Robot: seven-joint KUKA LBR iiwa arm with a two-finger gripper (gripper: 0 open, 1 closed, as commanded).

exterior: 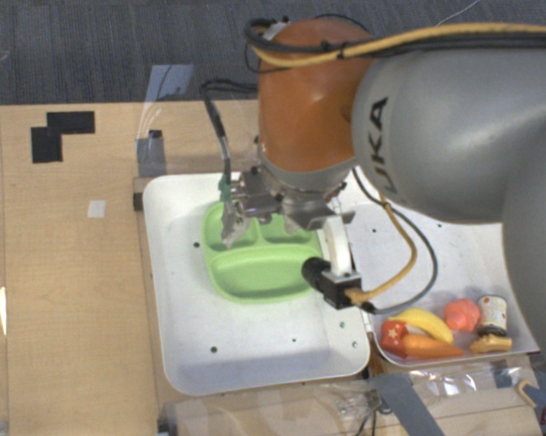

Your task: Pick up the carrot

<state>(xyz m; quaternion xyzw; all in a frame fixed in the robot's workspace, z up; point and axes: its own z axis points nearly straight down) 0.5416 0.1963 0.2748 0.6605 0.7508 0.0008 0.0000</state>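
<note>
Gripper (254,214) over green tray (258,270)

The grey arm's gripper (254,214) hangs over a green plastic divided tray (258,270) in the left white bin (180,295). The orange carrot (429,345) lies in the right bin's near corner, beside a yellow banana (421,323).

My hand (254,212) hangs over the shallow green plastic tray (258,265); bare white bin floor (193,336) lies open beyond and beside it.
</note>
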